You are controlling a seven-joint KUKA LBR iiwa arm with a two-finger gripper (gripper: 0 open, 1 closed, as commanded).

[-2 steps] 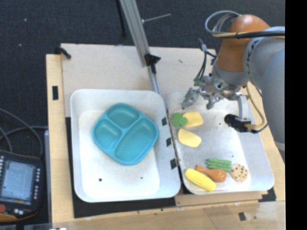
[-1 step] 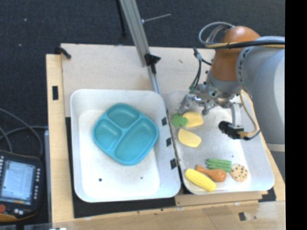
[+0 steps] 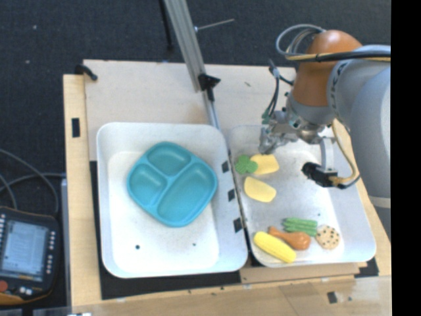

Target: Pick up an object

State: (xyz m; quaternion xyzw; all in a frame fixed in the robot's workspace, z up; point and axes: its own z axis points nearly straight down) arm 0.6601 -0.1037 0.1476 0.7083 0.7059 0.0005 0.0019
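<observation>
Partly hidden, gripper (image 3: 268, 143) (fingers unclear) above yellow block (image 3: 265, 164).

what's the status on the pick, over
Gripper low over right bin, fingers unclear. Yellow piece just below it, not held. Green piece touching it.

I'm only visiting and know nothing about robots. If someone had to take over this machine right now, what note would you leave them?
Pincer: hanging low over the far end of the right bin, just above the yellow block; nothing visibly held.
Right bin also holds: green piece, yellow oval, corn cob, green beans, carrot, cookie.
Left bin: blue divided plate.
Done: nothing lifted yet.
Left: grasp one item and raise it.
</observation>
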